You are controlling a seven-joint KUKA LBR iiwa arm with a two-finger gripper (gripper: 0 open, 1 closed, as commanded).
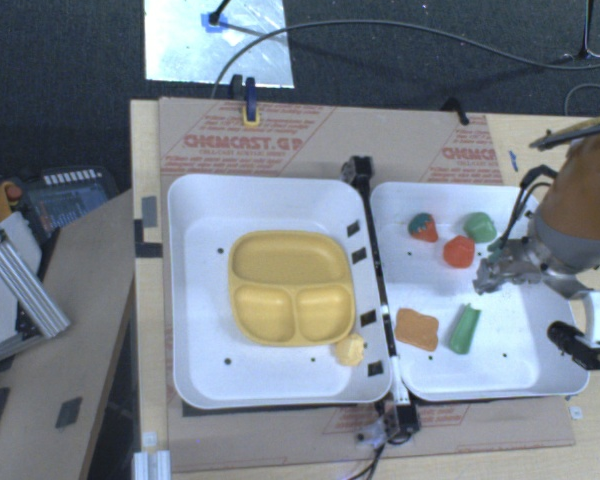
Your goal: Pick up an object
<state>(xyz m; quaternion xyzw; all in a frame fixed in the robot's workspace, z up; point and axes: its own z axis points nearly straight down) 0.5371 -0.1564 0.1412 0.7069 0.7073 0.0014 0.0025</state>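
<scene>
Gripper [492,271] hangs low over the right bin [540,363], arm reaching in from the right edge, wrist angled left; grip state cannot be told, nothing visibly held. Just left of it a red round piece [459,252]. Below, green cucumber-like piece [464,329], long axis near vertical, tilted slightly right at top. Orange flat piece [417,329] beside it. Left bin [195,268] holds yellow divided tray [290,286].

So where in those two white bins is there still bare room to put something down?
Left bin: a wide bare margin around the yellow tray, except beside the yellow lump. Right bin: bare along the near edge; crowded mid-bin around the toys and tool.
</scene>
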